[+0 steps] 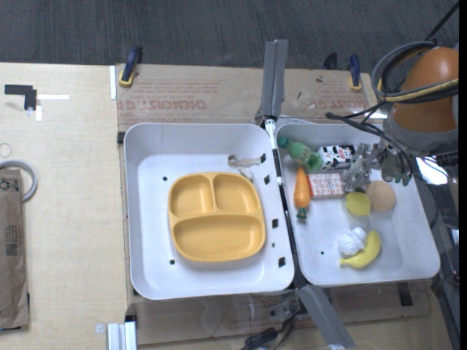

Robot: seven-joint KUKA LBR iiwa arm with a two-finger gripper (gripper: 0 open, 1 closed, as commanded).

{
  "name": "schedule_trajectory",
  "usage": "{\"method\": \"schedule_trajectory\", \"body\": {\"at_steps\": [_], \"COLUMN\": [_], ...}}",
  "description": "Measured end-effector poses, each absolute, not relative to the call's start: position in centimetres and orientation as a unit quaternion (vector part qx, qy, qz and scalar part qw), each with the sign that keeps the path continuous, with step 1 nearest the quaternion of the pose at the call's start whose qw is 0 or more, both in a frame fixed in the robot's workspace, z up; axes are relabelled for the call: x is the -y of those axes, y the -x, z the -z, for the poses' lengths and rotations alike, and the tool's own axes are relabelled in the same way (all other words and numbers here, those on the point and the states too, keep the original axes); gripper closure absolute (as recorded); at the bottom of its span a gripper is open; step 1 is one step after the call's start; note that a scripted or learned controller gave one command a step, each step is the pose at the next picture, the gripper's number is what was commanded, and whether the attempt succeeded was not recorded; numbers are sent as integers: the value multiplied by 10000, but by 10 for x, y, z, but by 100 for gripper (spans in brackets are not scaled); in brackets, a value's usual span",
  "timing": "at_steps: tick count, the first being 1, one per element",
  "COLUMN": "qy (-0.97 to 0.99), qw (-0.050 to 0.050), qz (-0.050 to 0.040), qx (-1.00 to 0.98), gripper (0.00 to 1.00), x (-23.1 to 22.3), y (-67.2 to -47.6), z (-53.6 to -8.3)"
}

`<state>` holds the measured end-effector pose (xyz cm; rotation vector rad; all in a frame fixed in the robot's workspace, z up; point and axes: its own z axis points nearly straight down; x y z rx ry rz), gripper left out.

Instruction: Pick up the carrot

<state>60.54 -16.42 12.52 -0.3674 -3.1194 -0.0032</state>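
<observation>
— Largest first? Tabletop [58, 268] of pale wood, spread under everything, with a brown cardboard sheet [219, 97] laid at the back and clamped by two blue clips.

— Next down?

— Two shallow white bins side by side: left bin [146, 217], right bin [408, 254], touching along the middle edge. Grey arm [427, 86] with its orange band reaching in from the right, above the right bin's far corner.

— And inside the left bin?

— Yellow divided plate [217, 217] with three compartments, lying flat near the centre. Just behind it, a small pale scrap of something too blurred to name.

— The gripper?

— Gripper [363, 168] hanging over the back of the right bin, above the red-and-white carton [326, 186]. Open or closed: cannot tell, too much clutter around it. Nothing seen held.

— Location of the task's thing?

— Carrot [302, 190] lying in the right bin near its left wall, orange body pointing roughly front to back, touching the carton's left end, well clear of the gripper.

— Smaller items?

— Banana [364, 252] towards the front, beside a crumpled white bit [352, 239]. Yellow lemon [357, 203] touching a tan egg-like ball [381, 196]. Green bottle [300, 152] at the back left, next to a black-and-white cow-print carton [336, 154].
</observation>
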Motion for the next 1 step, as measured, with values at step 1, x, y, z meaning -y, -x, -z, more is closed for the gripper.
{"method": "schedule_trajectory", "body": {"at_steps": [1], "qy": [1170], "qw": [4], "qz": [10], "qx": [9931], "gripper": [0], "x": [164], "y": [-605], "z": [-125]}}
